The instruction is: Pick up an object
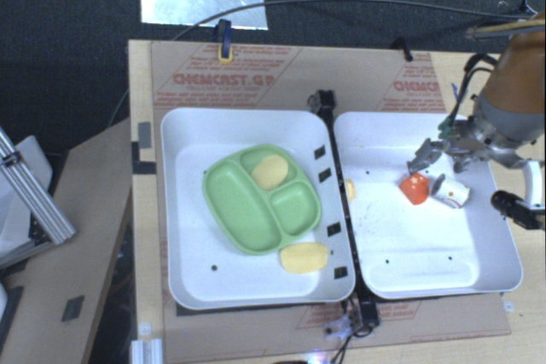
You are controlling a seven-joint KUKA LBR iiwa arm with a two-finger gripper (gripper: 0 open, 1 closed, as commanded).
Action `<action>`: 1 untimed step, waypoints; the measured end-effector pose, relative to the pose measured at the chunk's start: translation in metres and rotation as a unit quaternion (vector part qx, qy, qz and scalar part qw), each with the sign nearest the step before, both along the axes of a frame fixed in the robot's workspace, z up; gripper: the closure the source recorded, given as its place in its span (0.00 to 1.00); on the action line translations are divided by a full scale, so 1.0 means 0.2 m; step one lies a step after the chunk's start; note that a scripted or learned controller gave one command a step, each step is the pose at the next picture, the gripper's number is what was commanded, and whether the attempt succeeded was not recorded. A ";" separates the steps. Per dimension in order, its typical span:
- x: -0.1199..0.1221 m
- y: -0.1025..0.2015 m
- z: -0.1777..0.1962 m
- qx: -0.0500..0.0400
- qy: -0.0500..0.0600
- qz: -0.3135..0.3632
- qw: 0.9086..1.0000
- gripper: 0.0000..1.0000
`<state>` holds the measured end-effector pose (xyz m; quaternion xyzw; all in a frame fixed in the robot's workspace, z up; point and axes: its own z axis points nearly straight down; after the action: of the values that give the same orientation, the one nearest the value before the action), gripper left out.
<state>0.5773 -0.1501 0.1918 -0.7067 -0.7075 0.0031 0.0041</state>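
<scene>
A small red-orange object (415,189) lies on the floor of the right bin (444,268), with a short white cylinder (453,194) just to its right. My gripper (427,173) hangs over these two at the bin's upper right and is open. One grey finger (418,160) reaches left above the red object, and the other sits close to the gap between the red object and the cylinder. Nothing is gripped between them. A pale yellow lump (271,172) rests in the upper compartment of a green divided plate (243,209) in the left bin.
A second yellow lump (304,257) lies on the left bin's floor (192,268) below the plate. A tiny yellow piece (350,190) sits by the divider between the bins. Black clips line that divider. The arm's orange band (520,77) stands over the right bin's far corner.
</scene>
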 end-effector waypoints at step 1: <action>0.01 0.00 0.03 -0.001 -0.006 0.001 1.000 0.00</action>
<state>0.5803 -0.1499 0.1978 -0.7059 -0.7083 -0.0003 -0.0006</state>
